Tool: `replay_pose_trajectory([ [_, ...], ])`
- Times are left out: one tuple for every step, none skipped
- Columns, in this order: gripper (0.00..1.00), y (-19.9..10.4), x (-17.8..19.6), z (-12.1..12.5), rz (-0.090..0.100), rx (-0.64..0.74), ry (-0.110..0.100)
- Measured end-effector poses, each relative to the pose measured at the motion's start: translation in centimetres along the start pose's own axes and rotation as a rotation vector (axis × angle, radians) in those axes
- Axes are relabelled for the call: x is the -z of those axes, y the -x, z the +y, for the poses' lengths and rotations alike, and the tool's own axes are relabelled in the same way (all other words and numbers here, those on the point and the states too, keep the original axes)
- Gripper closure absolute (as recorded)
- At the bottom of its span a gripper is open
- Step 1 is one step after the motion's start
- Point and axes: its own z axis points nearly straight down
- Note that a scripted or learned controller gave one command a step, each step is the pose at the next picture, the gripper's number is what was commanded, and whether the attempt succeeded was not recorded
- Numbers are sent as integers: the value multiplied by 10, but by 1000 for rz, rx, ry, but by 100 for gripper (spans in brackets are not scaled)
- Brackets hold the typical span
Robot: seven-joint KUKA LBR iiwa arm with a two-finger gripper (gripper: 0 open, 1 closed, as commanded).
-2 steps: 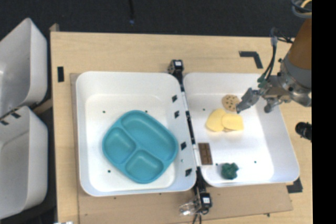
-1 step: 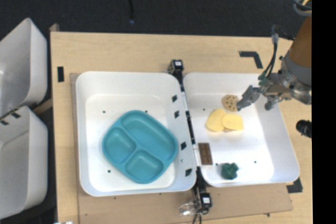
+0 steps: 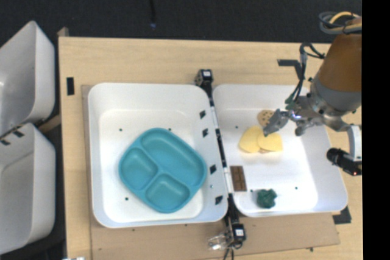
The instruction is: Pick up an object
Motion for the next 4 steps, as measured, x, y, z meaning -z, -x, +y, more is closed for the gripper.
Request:
replay_pose_trajectory([
  [0,-1,-63,2,0,-2,-1],
  [0,0,-112,2,1,-3,1],
  [100,1,-98,4,0,-9,8],
  [100,4,-34,6,-1,0,9],
])
